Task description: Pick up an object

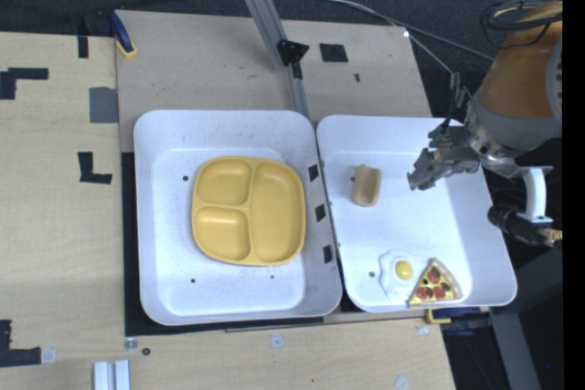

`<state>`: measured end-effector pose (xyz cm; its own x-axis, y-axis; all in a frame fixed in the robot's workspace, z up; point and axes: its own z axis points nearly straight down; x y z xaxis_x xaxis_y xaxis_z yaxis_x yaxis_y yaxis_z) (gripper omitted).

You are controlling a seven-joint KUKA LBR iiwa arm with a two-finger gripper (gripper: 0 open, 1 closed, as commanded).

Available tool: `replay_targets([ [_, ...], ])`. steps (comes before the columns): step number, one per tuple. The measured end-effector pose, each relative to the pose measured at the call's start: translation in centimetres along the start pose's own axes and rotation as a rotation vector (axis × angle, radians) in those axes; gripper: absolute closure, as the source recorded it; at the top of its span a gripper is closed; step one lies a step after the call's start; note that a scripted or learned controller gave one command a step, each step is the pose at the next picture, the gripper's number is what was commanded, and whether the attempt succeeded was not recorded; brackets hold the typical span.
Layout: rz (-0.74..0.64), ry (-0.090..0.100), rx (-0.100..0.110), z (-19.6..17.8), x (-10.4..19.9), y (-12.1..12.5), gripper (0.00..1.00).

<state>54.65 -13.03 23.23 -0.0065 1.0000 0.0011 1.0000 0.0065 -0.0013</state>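
lay tan block (366, 185) in right bin (475, 224), centre-right of frame, nothing gripping it. hovered gripper (422, 176) just right of it, fingers' state impossible to tell. judged approach step; needed shift left, descent, closing. lower down: fried egg (398, 270), pizza slice (434, 282).

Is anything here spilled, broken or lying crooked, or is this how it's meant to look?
Nothing stands out. The yellow divided plate lies flat in the left bin. The bread piece, fried egg and pizza slice lie apart in the right bin, all whole.
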Motion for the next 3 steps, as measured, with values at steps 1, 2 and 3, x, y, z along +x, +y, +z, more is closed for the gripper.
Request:
replay_targets([
  [1, -0.001, 0.000, -0.001, -0.3, 5.4, 2.5, 1.00],
  [2, 0.001, 0.000, 0.001, 0.6, 10.3, 3.2, 1.00],
  [3, -0.001, 0.000, -0.001, -0.2, 15.8, 5.3, 1.00],
])
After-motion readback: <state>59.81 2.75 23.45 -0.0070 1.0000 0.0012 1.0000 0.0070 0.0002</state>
